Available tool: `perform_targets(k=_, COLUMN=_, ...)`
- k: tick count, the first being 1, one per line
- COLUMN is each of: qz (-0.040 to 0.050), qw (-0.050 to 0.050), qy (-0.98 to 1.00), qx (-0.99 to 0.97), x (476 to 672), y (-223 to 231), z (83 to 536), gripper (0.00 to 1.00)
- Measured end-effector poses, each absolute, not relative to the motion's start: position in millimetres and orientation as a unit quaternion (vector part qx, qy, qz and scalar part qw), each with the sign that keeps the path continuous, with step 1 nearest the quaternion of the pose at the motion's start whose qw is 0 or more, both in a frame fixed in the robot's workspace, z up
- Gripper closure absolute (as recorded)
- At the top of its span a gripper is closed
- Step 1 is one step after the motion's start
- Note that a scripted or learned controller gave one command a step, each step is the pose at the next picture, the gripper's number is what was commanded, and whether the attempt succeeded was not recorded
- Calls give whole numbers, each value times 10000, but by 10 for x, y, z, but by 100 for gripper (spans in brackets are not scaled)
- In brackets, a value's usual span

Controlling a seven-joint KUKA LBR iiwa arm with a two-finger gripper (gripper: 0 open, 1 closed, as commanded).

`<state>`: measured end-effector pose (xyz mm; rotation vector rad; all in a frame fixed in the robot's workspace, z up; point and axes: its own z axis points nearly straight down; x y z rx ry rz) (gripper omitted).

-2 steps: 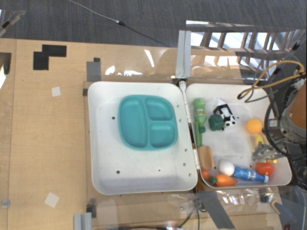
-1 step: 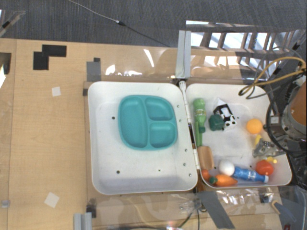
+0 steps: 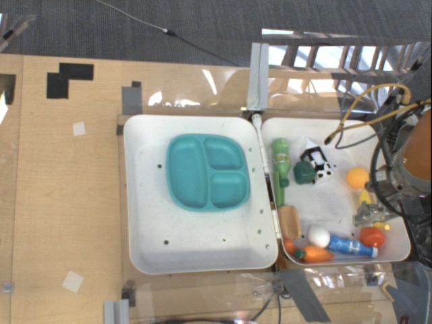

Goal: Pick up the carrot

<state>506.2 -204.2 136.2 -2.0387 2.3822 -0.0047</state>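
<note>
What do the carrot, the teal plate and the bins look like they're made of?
Carrot: probably molded toy plastic; uniform orange, smooth, slightly glossy.
Teal divided plate: likely matte plastic; a single flat color with soft molded compartment ridges.
Bins: appear to be thin white plastic or coated sheet; smooth, rounded corners, small dark holes in the floor.

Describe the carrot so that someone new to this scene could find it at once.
Look in the right bin, at its near edge toward the left corner. The carrot lies there on its side, just below the white ball and left of the blue tube. It is the one long orange piece tapering to a point; the orange ball is round and sits farther back.
</note>
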Motion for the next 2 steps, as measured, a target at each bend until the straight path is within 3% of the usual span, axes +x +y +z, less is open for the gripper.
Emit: perform_targets(k=2, qz=-63, qw=101, qy=7606, qx=-6491, x=5125, y=-2016, z=1595, gripper=100)
